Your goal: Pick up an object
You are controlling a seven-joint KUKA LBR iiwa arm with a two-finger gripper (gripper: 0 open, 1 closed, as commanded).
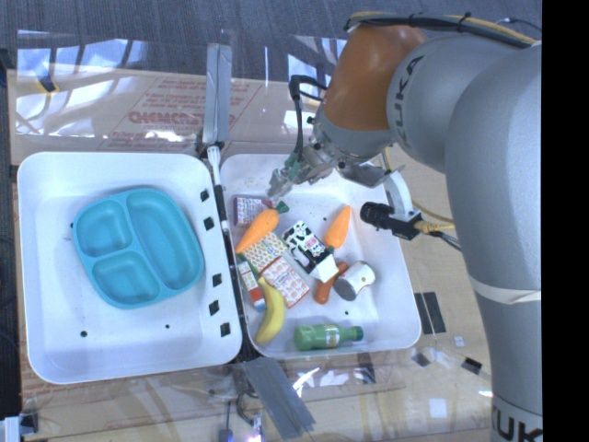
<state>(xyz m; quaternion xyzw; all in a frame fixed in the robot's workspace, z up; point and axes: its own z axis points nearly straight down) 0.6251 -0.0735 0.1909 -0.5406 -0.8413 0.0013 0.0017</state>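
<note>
My gripper (282,183) hangs low over the back part of the right bin (396,316), just above the leafy end of a carrot (257,229) and beside a small purple packet (248,210). I see nothing held in it. Below it lie a cow-patterned box (306,246), a second carrot (337,226), two patterned cracker packs (276,263), a banana (270,315), a green bottle (327,336) and a small silver can (354,281).
The left bin (46,339) holds a blue divided plate (138,246). A raised divider with black clips (219,247) separates the two bins. The grey arm with its orange band (368,72) covers the right bin's far right corner.
</note>
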